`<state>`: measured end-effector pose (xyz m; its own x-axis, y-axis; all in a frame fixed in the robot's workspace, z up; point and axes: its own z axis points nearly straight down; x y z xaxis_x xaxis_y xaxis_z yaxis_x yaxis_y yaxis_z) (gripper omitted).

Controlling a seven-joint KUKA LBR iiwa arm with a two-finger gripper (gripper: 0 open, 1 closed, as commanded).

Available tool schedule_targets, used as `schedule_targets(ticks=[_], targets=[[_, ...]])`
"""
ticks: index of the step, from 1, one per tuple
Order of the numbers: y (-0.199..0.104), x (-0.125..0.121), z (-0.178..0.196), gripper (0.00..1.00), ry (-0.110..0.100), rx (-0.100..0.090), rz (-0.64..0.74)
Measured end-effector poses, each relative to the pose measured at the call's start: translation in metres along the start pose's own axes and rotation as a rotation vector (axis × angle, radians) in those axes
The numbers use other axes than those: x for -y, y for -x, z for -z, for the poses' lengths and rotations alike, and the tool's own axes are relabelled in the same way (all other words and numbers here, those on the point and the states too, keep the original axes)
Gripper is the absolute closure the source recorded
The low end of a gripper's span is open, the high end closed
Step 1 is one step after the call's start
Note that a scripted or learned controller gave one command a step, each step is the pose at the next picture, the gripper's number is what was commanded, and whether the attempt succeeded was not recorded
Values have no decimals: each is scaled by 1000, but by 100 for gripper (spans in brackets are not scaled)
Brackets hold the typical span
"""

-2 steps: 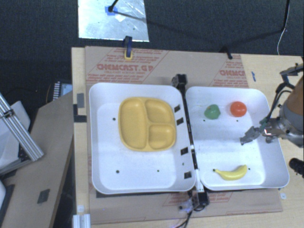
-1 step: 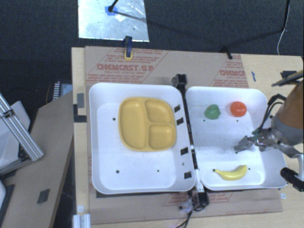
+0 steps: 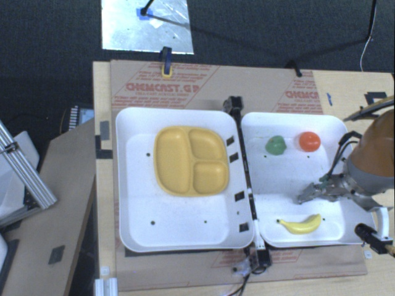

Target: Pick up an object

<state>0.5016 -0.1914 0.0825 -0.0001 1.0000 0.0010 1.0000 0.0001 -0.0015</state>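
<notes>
Banana (image 3: 300,224) is probably the closest candidate for the pick here: it's yellow, lying flat near the front edge of the right bin (image 3: 281,177), curved with its ends turned up toward the back. The other two options sit further back in the same bin: a green round fruit (image 3: 276,145) and an orange round fruit (image 3: 309,142), side by side but apart from each other, both well away from the banana.

The gripper (image 3: 307,195) comes in from the right, low over the right bin floor, just behind and a bit right of the banana, not touching it as far as I can see. Honestly the fingers are too small and blurry at this angle, so I can't tell if they're spread or closed. Nothing visible between them.

The arm (image 3: 375,159) is the big grey and orange lump at the right edge, with cables looping around it.

The left bin (image 3: 133,184) holds a yellow divided plate (image 3: 190,160) with three compartments, sitting roughly in the middle. Both bins rest on a cardboard sheet (image 3: 185,85) with red print, on the desk (image 3: 100,91). A shiny metal sheet (image 3: 145,17) lies on the dark floor behind.
</notes>
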Motion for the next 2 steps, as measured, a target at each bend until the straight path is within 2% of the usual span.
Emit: schedule_targets(ticks=[1, 2], targets=[[0, -1, 12, 100, 4, 2, 0], [0, 3, 58, 100, 7, 3, 2]])
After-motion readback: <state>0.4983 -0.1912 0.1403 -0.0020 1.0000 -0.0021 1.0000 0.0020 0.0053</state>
